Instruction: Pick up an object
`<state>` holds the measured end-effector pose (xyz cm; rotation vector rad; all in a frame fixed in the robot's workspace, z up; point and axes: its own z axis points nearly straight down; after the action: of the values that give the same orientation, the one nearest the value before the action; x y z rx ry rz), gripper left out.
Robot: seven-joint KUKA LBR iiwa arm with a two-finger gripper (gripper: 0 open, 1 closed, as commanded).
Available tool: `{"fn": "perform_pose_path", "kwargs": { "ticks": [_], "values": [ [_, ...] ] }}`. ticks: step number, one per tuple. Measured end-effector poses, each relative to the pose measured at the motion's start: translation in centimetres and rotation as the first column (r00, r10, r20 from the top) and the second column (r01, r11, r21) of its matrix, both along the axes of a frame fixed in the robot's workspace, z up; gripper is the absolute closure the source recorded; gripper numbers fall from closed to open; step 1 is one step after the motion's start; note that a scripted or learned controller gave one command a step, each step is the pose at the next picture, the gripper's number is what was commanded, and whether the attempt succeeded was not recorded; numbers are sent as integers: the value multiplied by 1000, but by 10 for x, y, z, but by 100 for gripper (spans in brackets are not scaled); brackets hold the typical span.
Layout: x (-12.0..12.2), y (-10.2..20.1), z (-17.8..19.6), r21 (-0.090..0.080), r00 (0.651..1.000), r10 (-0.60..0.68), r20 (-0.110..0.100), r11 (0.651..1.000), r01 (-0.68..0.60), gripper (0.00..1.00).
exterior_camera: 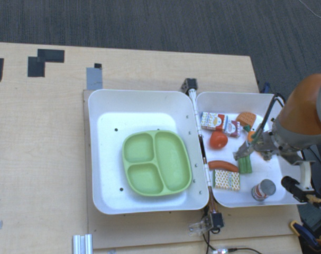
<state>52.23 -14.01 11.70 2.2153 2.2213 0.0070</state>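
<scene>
1. Worktop [38, 142], pale wood, carries two shallow white bins side by side; dark tape patches sit at its far left.
2. Left bin [104, 115], white, holds a light green three-compartment plate [157, 163] lying flat, toward the bin's right half.
3. Right bin [231, 100], white, touches the left bin along its inner wall; holds all the small items.
4. Arm [303, 115], grey with an orange band, reaches in from the right over the right bin's right side.
5. Tool [245, 153] is low over the middle of the right bin, just beside a green block; cannot tell if it is released or clenched, nothing seen between its tips.
6. Juice carton [213, 121], white with colored print, lies near the bin's far left.
7. Patterned snack packet [227, 180] lies near the front left of the right bin.
8. Red sausage-like piece [223, 165] lies just behind that packet.
9. Red tomato [218, 140] sits between carton and sausage.
10. Can [263, 190], silver top, stands at front right.
11. Green block [246, 165] is right of the sausage, at the tool.
12. Orange piece [247, 118] is at the far side.
</scene>
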Motion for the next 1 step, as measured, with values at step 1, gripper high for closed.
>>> {"fn": "perform_pose_path", "kwargs": {
  "ticks": [1],
  "values": [
    [-32,45,-29,-7,1000,-3,8,1000,3,0]
  ]
}}
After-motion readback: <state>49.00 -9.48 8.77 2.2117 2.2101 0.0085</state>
